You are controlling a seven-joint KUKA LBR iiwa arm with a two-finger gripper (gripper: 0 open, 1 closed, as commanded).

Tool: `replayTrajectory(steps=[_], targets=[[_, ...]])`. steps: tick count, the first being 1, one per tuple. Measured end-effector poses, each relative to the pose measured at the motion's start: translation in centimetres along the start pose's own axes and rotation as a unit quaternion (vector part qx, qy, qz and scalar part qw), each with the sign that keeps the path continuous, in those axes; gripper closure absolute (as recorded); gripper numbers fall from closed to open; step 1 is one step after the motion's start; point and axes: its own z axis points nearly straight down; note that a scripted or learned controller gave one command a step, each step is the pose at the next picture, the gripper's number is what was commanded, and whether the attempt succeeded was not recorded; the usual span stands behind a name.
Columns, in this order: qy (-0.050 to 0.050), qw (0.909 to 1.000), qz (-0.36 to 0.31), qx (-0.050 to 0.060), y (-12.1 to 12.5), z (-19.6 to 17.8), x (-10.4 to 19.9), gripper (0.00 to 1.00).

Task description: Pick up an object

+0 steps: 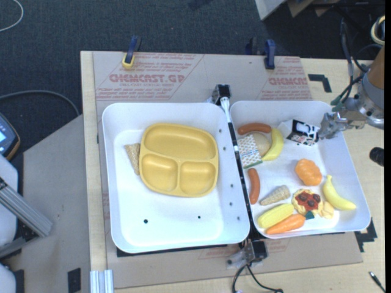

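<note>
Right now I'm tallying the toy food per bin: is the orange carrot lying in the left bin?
No, the carrot lies in the right bin, beside the corn.

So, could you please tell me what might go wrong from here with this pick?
1. The tool sits at the right bin's far right rim, beside a small black-and-white item; a descent there might clip the wall.
2. The food toys crowd together: corn, carrot and pizza touch, so a grasp may catch two or slip.
3. A cracker lies partly under the yellow plate, hard to grip.
</note>
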Motion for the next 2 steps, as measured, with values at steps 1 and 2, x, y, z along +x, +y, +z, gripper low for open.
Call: replayTrajectory(steps=[1,2], targets=[[0.000,1.0000,0.000,0.001,0.1,-2.3,-0.1,1.00],[0.002,1.0000,-0.002,0.004,-0.5,-2.8,4.7,1.00]])
